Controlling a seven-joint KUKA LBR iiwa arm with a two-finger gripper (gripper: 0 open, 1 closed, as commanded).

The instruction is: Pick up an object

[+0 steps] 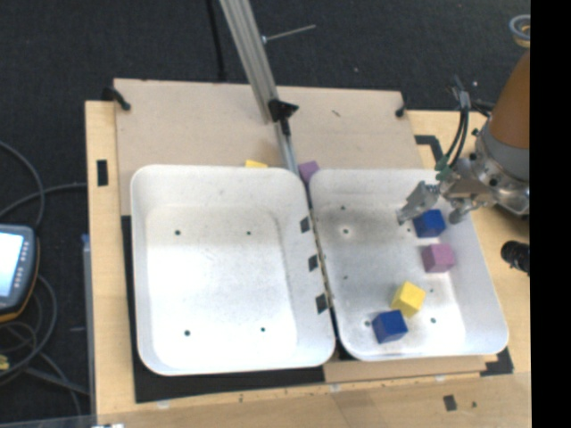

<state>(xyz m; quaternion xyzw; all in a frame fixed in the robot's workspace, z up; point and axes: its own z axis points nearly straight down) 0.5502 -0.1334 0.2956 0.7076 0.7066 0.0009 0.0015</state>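
The right bin (357, 239) holds several small blocks. A blue block (429, 224) lies near its far right side, with a pink block (437, 257) just in front of it. Nearer the front lie a yellow block (409, 297) and a second blue block (389, 325). My gripper (431, 214) comes in from the right and is low over the first blue block. Its fingers (412, 208) stand open, one on each side of that block, with a gap wider than the block.
The left bin (223, 266) lies beside the right one. Behind the bins, on the bench, sit a yellow piece (256, 163) and a purple piece (308, 169). A metal rail (254, 52) slants up from the bins' shared far edge.
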